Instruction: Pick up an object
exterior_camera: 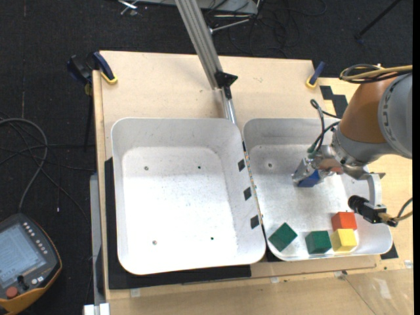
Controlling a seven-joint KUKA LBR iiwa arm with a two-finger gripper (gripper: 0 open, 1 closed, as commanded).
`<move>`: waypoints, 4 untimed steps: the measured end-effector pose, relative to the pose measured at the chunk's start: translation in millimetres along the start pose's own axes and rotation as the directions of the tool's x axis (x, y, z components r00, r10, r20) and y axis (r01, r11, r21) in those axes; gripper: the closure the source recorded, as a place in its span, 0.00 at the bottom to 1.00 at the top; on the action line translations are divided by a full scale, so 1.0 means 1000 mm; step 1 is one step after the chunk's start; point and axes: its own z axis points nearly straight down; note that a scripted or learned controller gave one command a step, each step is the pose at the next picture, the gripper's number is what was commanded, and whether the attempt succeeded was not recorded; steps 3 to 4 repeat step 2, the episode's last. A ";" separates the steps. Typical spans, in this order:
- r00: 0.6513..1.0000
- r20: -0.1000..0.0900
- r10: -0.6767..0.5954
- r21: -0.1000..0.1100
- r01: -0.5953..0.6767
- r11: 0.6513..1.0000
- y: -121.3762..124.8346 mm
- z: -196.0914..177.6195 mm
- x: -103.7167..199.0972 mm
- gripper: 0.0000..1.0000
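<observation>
Tool (307,176) hovering low in right bin (275,136), over a small blue item (310,180); grip state not discernible. Blocks sitting along near rim: dark green block (283,236), green block (318,242), yellow block (344,240), orange block (344,220). Appearing light, rigid, flat-sided; pinching opposite faces advisable.

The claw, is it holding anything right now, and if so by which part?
It cannot be told. A small blue object sits right at the claw over the right bin, but the grip itself is unclear.
</observation>
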 end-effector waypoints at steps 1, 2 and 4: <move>1.000 -0.003 -0.011 -0.007 0.011 1.000 0.009 -0.094 0.101 1.00; 1.000 -0.003 -0.012 0.001 0.012 1.000 0.014 -0.089 0.202 1.00; 1.000 -0.003 -0.012 0.001 0.012 1.000 0.014 -0.089 0.202 1.00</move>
